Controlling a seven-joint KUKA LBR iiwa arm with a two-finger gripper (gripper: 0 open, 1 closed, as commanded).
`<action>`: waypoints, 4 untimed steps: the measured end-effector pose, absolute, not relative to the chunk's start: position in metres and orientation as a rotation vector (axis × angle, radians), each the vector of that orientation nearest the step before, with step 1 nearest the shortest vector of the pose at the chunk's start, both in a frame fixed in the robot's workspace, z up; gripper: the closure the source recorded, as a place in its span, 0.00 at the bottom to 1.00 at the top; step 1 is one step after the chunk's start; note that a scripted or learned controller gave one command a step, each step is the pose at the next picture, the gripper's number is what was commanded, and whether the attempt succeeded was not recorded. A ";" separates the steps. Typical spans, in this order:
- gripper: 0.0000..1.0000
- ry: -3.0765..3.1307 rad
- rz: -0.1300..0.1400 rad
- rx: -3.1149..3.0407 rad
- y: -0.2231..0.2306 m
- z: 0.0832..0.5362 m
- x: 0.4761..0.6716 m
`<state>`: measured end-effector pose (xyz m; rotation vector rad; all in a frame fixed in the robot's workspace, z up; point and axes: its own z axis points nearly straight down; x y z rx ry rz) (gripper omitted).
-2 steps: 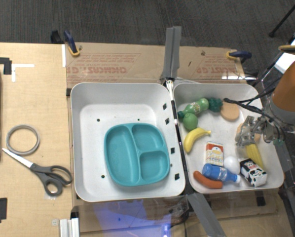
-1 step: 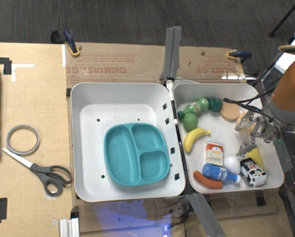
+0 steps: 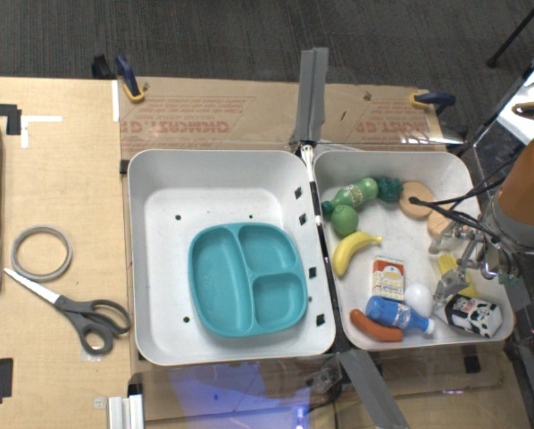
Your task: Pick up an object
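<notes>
**Camera view: gripper low in right bin, over yellow piece**

Lying in the right bin (image 3: 446, 161) close to its right wall: a small yellow piece (image 3: 446, 264), partly hidden under the gripper (image 3: 459, 280). Not seen held. Open or closed: cannot tell, with metal parts and cables overlapping at this slant. Reaching in from the right, the grey arm with its orange band (image 3: 528, 195) above the wrist.

Just below the gripper, toward the bin's near right corner: a black-and-white patterned object (image 3: 473, 316). To the left of that, a white ball (image 3: 419, 295) touching a blue bottle (image 3: 399, 315), with a red sausage (image 3: 374, 327) beside the bottle's lower edge. Above the bottle, a small white-and-red carton (image 3: 388, 278), lying flat. Further left, a banana (image 3: 352, 250), then a green ball (image 3: 345, 219) and a green toy vegetable (image 3: 363, 191) near the dividing wall. Toward the far wall, a round wooden disc (image 3: 416, 199) and a tan block (image 3: 439, 224) beside it.

Resting in the left bin (image 3: 160, 181): a teal divided plate (image 3: 249, 280), flat, slightly turned.

Well apart on the bench to the left: scissors (image 3: 75, 311) and a roll of tape (image 3: 41, 251).
</notes>
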<state>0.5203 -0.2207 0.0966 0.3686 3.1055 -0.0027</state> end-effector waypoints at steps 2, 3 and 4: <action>1.00 3.006 0.000 0.908 -0.177 0.092 0.507; 1.00 2.896 0.000 1.216 -0.121 0.091 0.517; 1.00 2.760 -0.002 1.497 -0.099 0.092 0.568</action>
